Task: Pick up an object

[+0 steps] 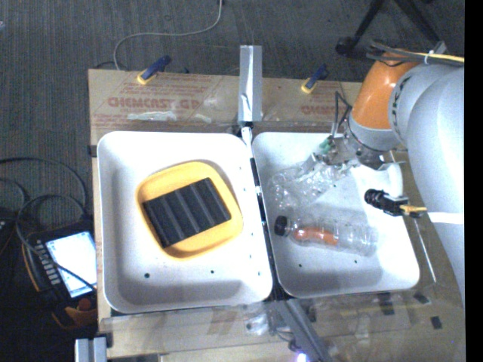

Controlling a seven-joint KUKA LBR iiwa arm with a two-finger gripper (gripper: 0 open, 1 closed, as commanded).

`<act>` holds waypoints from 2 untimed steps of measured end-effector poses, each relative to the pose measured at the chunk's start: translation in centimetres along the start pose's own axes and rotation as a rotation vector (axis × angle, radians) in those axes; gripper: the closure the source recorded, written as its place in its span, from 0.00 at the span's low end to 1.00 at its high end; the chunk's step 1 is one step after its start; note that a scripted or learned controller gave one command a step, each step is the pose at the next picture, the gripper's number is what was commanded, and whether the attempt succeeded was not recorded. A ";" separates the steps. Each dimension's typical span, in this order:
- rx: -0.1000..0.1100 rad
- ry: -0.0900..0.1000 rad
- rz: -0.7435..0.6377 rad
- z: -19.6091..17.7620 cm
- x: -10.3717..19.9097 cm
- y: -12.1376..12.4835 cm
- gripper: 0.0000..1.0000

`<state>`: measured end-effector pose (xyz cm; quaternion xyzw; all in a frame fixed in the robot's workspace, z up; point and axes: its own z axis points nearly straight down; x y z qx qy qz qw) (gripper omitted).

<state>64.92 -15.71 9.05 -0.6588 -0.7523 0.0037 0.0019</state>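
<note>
In the right bin (392,274) a clear plastic bottle (328,234) lies on its side, with a black cap at its left end and something orange inside. A crumpled piece of clear plastic (298,179) lies in the back half of the same bin. My gripper (332,153) is down at the back of the right bin, at the upper right edge of the crumpled plastic and apart from the bottle. The plastic blurs its tip. In the left bin (124,270) a yellow tray with a black ribbed insert (189,210) rests tilted.
A metal post (250,81) stands at the back between the two bins. Blue and yellow clamps (153,69) hold the cardboard sheet behind the bins. My arm's grey body fills the right side above the right bin's far edge.
</note>
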 end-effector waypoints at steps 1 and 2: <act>-0.001 -0.005 0.002 -1.2 -0.3 0.0 1.00; -0.008 0.000 0.012 -9.6 6.9 2.8 1.00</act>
